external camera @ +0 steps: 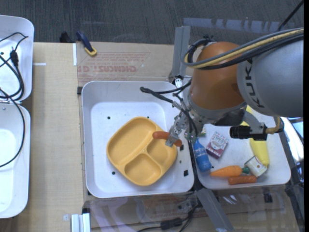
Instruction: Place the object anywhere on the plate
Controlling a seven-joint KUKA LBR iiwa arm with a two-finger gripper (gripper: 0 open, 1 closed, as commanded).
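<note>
Matt yellow plastic plate point(140, 151), smooth white plastic bin point(96, 129), glossy orange wrist band point(217, 76)

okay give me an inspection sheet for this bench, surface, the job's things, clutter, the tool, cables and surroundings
Surface: two white bins side by side; left bin, right bin.
Job's things: yellow sectioned plate in left bin; orange-red sausage-like object at the plate's right edge, under the tool.
Clutter: right bin holds blue bottle, small box, carrot, banana.
Tool: tool over the plate's right rim; grip unclear.
Cables: black cables at far left.
Surroundings: cardboard sheet behind bins.
</note>
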